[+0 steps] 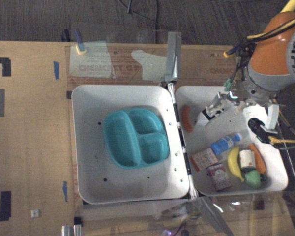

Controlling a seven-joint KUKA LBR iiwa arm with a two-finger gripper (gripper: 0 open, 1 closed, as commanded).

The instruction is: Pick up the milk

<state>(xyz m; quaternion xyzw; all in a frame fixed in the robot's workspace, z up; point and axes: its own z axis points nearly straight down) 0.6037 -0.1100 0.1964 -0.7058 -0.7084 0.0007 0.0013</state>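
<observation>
STEP: approach, nothing grasped | GRIPPER (221, 106): over right bin (280, 181) far side, jaw state cannot be told | MILK (247, 160): small carton — near edge, beside banana (234, 163), carrot (258, 159) | NEXT: descend toward milk — cluttered neighbours demand narrow, accurate closing.

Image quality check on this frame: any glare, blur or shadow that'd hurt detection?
Camera view: soft focus overall, small labels in the right bin unreadable; glare off the clear sheet above the left bin; the teal divided tray casts a soft shadow; gripper area is cluttered and indistinct.
</observation>
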